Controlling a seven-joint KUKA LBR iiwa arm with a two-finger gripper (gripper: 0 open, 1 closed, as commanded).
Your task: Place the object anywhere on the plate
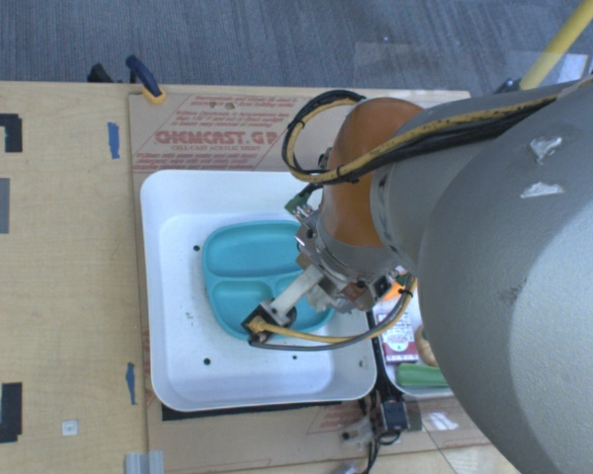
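Observation:
A teal plate (239, 265) with divided compartments lies in the left white bin (168, 294), right of the bin's middle. My gripper (328, 296) hangs over the plate's right edge, directly under the orange-banded wrist (361, 181), which hides most of it from above. I cannot make out any object on the bare teal parts of the plate or at the gripper. The big grey arm covers most of the right bin (407, 381).
A small package with green and magenta print (403, 349) shows in the visible strip of the right bin. The bins rest on a cardboard sheet with red lettering (217, 131). A blue-handled clamp (143, 77) sits at the bench's back edge.

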